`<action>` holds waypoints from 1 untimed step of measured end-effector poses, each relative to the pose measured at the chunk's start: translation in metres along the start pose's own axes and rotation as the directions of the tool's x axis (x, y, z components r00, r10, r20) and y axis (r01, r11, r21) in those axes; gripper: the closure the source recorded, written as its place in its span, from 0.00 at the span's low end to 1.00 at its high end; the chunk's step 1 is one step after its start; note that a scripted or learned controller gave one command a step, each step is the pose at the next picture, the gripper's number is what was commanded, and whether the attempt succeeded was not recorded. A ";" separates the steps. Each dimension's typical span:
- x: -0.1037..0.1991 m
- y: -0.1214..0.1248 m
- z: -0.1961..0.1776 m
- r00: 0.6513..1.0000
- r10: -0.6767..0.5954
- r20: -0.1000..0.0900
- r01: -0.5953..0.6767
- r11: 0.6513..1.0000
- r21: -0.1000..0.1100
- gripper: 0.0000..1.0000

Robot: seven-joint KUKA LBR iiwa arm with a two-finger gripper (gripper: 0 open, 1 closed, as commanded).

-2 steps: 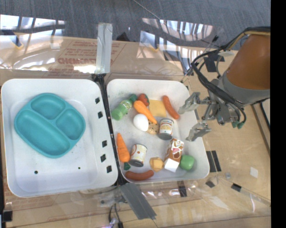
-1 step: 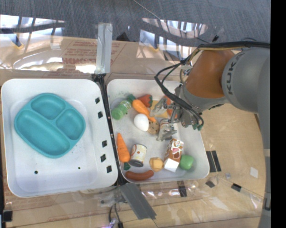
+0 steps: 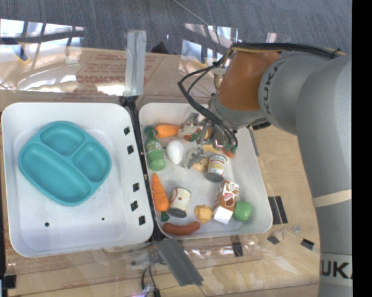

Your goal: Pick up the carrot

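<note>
The grey arm (image 3: 309,104) bears "KUKA" lettering near the orange band, and "UK" shows again at its base. Red print on the cardboard (image 3: 102,67) behind the bins is too blurred to read.

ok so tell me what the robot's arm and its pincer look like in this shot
The arm is thick, rounded and matte grey, with a glossy orange band above the wrist. Dark KUKA lettering runs beside that band and again near the base. Black cables loop off the wrist. The pincer is small bare silvery metal with thin wires around it.

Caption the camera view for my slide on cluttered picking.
Gripper hovers over right bin clutter; carrot lies by its left wall.
</note>
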State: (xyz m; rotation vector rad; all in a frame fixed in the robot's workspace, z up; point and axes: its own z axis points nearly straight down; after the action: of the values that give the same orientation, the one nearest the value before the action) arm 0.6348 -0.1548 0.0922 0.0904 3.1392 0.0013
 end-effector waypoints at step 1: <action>-0.003 -0.056 -0.020 0.992 0.125 0.001 -0.125 0.992 0.002 0.00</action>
State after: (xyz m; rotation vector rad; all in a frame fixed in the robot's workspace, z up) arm 0.6342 -0.2105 0.1122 0.2875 3.1262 -0.0017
